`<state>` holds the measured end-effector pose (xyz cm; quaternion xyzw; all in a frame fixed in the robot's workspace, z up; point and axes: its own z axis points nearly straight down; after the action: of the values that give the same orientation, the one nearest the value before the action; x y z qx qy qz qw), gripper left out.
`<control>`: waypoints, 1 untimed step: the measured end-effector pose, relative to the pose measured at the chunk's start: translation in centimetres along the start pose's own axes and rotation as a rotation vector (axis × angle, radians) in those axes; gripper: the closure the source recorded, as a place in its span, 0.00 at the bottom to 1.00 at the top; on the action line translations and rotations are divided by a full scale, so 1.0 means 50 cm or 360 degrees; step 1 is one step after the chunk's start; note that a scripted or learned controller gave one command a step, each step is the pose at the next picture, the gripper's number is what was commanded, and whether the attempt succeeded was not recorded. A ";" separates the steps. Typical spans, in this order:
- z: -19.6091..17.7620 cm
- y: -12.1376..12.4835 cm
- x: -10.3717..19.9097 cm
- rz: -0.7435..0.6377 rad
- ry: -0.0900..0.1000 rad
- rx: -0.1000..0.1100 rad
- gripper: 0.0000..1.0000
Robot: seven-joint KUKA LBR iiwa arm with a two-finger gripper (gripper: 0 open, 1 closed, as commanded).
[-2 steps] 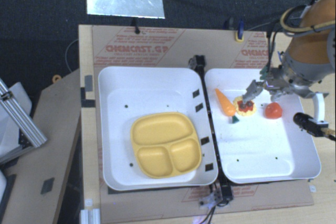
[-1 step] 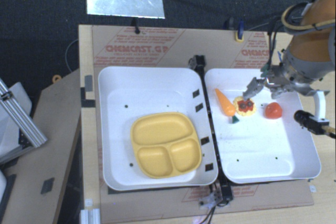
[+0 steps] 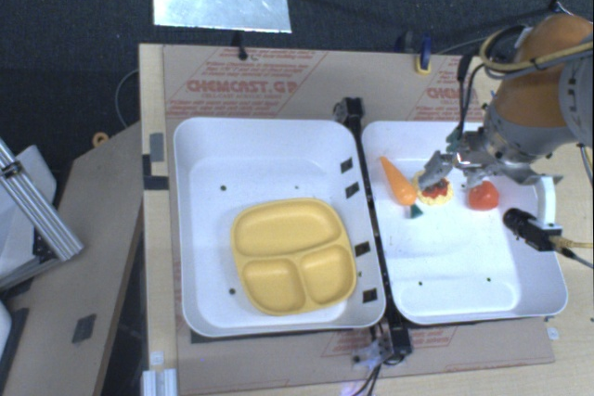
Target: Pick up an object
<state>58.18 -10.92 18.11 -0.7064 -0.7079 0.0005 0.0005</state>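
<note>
Two white bins are sitting side by side. A yellow tray [image 3: 293, 253] is lying in the left bin [image 3: 200, 153]. In the right bin [image 3: 464, 292], a carrot [image 3: 399, 182] is lying at 10 o'clock, ready for picking. The gripper [image 3: 436, 173] is hanging just beside it, covering a small toy [image 3: 436, 192]. A red thing [image 3: 483, 196] is too blurry to name.

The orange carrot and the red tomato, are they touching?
Apart. The camera view shows white bin floor and a small yellow toy between the carrot and the tomato.
</note>
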 end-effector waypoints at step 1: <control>0.119 0.004 0.015 0.0000 0.0001 0.0001 0.00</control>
<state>58.39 -10.16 12.15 -0.7065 -0.7078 0.0005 0.0009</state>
